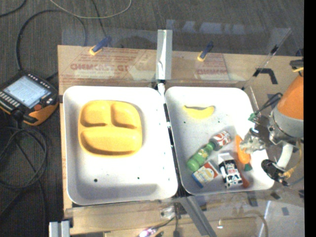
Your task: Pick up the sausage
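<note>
You're looking at an early-stage pick — gripper [254, 143] is hovering at the right bin's [207, 95] edge, grip state unreadable, no sausage visibly grasped yet.

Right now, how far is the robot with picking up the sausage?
Nothing looks done yet. No item is lifted: the green bottle, the small cartons and the orange piece all lie in the right bin, and I cannot tell which one is the sausage. In hand: the gripper sits at the bin's right edge, beside the orange piece. The grasp and lift are left.
</note>
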Available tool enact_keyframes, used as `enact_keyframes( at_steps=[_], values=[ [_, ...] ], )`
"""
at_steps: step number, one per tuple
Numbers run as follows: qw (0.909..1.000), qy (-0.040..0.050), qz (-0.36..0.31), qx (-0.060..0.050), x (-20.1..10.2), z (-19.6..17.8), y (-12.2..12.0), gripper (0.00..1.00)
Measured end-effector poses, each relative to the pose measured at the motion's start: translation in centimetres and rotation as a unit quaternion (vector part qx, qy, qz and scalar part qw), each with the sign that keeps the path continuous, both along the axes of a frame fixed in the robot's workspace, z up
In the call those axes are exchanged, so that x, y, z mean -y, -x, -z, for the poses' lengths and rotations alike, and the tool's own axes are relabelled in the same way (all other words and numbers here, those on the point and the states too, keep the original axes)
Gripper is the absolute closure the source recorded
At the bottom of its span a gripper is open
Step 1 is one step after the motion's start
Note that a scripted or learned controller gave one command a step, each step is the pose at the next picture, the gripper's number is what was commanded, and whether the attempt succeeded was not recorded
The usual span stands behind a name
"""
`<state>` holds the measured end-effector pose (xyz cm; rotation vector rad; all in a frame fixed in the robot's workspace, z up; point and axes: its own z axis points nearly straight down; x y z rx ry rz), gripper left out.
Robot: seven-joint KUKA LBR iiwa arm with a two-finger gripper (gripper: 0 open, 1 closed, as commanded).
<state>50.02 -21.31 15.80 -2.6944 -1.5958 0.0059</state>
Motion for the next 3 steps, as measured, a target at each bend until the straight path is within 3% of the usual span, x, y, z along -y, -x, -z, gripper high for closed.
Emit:
enact_keyframes(
  at_steps=[1, 2, 3],
  values=[
    [0.9948, 0.0041, -0.102, 0.003, -0.7, -0.6, -5.7, 1.00],
    [0.9883, 0.0028, -0.152, 0.003, -1.2, 0.2, -1.7, 1.00],
    [0.9882, 0.0020, -0.153, 0.003, -1.4, -0.6, -1.8, 1.00]
  ],
)
